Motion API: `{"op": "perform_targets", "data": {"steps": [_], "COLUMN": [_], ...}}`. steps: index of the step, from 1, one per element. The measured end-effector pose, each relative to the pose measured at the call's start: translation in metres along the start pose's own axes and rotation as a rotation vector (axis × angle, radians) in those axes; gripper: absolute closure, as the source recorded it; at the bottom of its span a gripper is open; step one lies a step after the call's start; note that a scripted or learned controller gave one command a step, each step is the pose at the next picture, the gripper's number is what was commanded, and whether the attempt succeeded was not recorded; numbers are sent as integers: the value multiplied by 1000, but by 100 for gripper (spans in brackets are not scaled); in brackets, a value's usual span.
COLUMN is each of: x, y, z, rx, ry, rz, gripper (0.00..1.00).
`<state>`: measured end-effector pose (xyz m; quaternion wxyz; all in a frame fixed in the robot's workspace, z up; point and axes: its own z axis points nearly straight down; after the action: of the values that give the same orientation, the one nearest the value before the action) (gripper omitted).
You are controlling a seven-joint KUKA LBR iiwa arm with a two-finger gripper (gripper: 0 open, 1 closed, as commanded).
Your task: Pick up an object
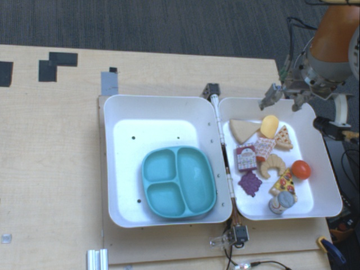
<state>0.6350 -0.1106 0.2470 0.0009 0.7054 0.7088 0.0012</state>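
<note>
Bench (50, 167): pale wood, black marks at left.
Floor (169, 10): dark carpet.
Gripper (285, 98): spread wide, nothing held, above right bin (332, 198).

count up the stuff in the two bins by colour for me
Left bin:
blue divided plate: 1

Right bin:
yellow (lemon): 1
red (tomato): 1
purple (grapes): 1
tan or beige (wedge, croissant): 2
mixed colours (pizza slice, two small packets, two toys at the front): 5

Total: 11
</note>
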Motion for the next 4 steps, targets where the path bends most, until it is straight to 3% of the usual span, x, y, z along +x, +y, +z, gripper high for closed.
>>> {"op": "perform_targets", "data": {"steps": [1, 2, 3, 4], "x": [18, 22, 22, 22], "y": [7, -38, -36, -36], "z": [133, 160, 148, 148], "rx": [4, -2, -9, -9], "ry": [1, 0, -1, -1], "rz": [-1, 2, 1, 1], "gripper": [0, 0, 100, 0]}}
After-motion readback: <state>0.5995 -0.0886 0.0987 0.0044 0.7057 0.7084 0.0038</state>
